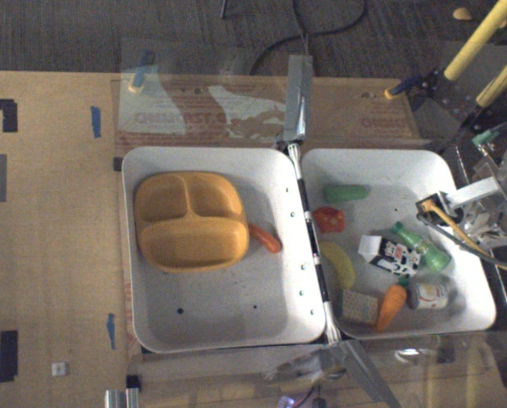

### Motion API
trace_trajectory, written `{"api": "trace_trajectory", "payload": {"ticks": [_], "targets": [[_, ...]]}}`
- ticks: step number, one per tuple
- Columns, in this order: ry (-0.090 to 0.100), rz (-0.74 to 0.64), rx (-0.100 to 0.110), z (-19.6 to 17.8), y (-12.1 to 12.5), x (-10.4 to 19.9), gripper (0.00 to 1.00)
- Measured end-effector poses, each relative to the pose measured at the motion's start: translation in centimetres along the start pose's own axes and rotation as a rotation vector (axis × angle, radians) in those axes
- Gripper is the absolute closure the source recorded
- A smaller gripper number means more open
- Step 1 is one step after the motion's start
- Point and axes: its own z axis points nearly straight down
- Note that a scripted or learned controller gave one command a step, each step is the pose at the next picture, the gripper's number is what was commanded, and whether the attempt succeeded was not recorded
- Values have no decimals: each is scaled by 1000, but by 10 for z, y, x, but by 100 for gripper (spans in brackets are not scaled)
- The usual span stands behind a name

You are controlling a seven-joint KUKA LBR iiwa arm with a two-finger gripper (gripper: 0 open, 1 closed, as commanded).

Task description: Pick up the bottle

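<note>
- At the right-hand rim of the right bin (pixel 457 172), my gripper (pixel 481 226) hangs over the bin's edge. From this feed I cannot tell whether it is open or closed.
- I see the green bottle (pixel 420 246) lying on its side in the right bin, right of the middle. Its narrow cap end points to the upper left and its wider end to the lower right. It is near the gripper but apart from it.
- A black-and-white carton (pixel 389 257) lies flat against the bottle's left side, and the two look to be touching.
- Just below the bottle sits a small can (pixel 429 295). To the can's left an orange carrot (pixel 391 306) lies at a slant.
- A tan block (pixel 361 307) sits just beside the carrot on its left, close to the bin's lower wall.
- Above the block I see a yellow banana (pixel 340 263) lying near the bin's left wall.
- Further up are a red vegetable (pixel 329 219) and, above it, a green cucumber-like piece (pixel 346 192) lying crosswise.
- My left bin (pixel 211 325) holds an orange divided plate (pixel 189 219) in its upper left part. A small orange-red piece (pixel 266 239) lies at the plate's right edge.
- Both bins rest side by side on the brown bench (pixel 49 228).
</note>
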Motion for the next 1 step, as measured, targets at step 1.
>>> {"api": "trace_trajectory", "payload": {"ticks": [1], "targets": [[-1, -122, 3, 79, -39, 14, 100]]}}
